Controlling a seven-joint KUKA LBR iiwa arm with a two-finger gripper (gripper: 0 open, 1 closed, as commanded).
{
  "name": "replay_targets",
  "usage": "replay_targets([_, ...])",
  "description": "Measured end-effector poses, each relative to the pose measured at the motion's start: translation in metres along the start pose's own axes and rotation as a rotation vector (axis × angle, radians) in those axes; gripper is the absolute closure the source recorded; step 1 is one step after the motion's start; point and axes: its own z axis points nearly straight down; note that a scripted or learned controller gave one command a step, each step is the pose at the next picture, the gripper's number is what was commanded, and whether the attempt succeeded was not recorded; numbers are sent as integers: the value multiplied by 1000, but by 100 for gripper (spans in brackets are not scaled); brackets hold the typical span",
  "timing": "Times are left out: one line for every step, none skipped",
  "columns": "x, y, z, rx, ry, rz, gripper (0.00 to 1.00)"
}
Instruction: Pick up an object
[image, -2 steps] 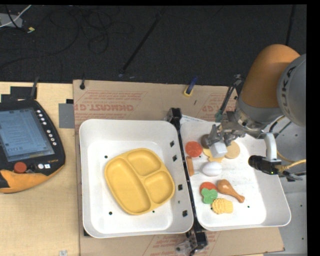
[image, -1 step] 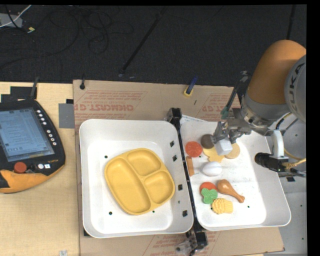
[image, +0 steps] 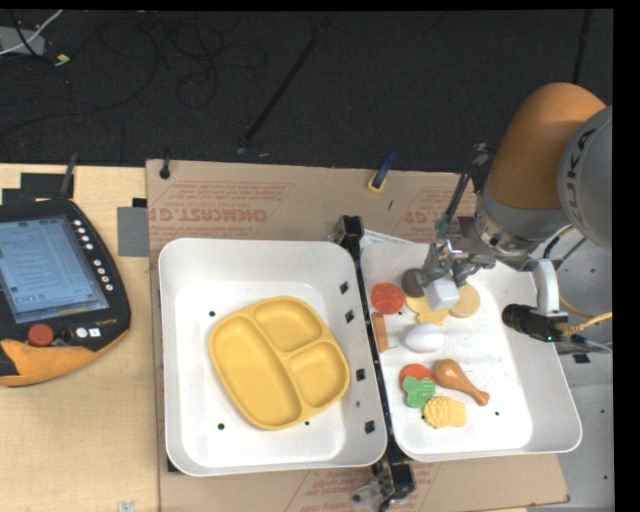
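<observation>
My gripper hangs low over the back of the right bin, open, with nothing seen between its fingers. Just left of it lies a red tomato. Tan flat pieces sit right under and beside it. A white egg lies in front of the gripper. Further forward are a brown chicken drumstick, a yellow corn cob, a green piece and a small red piece. An orange stick lies along the bin's left wall.
The left bin holds a yellow divided plate. A teach pendant lies on the bench at far left. A black-tipped cable fitting reaches over the right bin's right side. The bins share a black-clipped divider.
</observation>
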Motion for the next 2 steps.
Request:
replay_targets([-1,-12,-8,0,1,5,100])
replay_targets([13,0,-12,-2,1,2,100])
